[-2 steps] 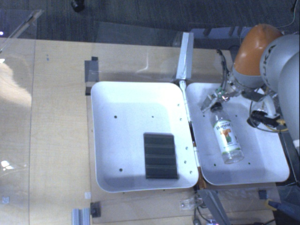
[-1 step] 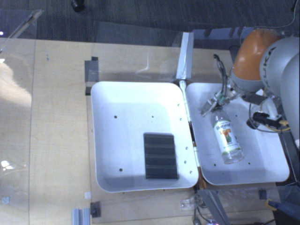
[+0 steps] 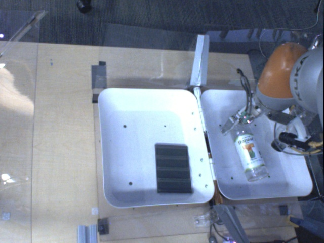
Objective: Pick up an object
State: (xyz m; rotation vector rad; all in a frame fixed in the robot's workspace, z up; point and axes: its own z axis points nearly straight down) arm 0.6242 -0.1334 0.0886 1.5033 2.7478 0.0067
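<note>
clear plastic bottle (image 3: 250, 157) lying flat; ribbed black block (image 3: 173, 168) opposite.

Ridged block (image 3: 173, 168) in left bin (image 3: 116, 105); bottle (image 3: 250, 156) in right bin (image 3: 223, 181).

Arm (image 3: 283, 80) bent low, gripper (image 3: 234, 125) down.

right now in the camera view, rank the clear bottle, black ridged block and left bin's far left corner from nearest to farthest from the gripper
1. Clear bottle, right bin, just below the gripper.
2. Black ridged block, left bin's near side.
3. Left bin's far left corner, farthest.
</note>
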